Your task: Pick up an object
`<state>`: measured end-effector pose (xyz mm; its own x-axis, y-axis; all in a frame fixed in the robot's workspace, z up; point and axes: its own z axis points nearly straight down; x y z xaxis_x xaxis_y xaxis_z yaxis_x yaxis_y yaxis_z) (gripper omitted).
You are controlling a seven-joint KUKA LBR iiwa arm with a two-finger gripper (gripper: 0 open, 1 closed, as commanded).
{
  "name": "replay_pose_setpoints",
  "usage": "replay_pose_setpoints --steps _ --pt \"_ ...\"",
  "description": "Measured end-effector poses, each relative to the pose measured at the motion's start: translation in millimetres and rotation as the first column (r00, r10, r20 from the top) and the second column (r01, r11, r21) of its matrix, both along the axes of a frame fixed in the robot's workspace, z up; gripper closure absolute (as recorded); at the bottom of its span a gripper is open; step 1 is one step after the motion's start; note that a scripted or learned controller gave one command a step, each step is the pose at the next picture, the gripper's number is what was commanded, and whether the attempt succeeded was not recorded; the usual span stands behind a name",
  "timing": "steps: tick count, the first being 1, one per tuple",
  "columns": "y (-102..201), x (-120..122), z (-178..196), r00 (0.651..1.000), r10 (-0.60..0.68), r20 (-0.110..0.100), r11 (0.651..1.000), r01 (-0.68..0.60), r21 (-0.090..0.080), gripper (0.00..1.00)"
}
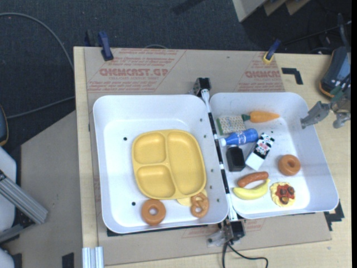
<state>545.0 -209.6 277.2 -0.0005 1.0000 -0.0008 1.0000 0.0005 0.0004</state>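
My gripper (326, 115) hangs over the right rim of the right bin (322, 149), its two fingers spread apart and grasping nothing, while the toys I could pick lie inside: a donut (289, 164) nearest me, then a sausage (252, 178), a banana (250, 191) and a blue bottle (240, 137). Dropping straight down here, I would likely strike the rim. The sausage touches the banana, so a finger could catch both; the donut has open floor all around.
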Motion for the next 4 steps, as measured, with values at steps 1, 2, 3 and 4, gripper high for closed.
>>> replay_pose_setpoints --steps 1,2,3,4 --pt "78 38 -100 1.0 0.001 -0.002 1.0 -0.001 0.002 0.0" --pt "69 30 -193 1.0 -0.001 -0.001 1.0 0.001 0.001 0.0" --pt "68 32 -182 1.0 -0.001 0.003 1.0 0.001 -0.001 1.0" --pt "161 -13 -92 1.0 0.001 0.0 1.0 -0.001 0.002 1.0"
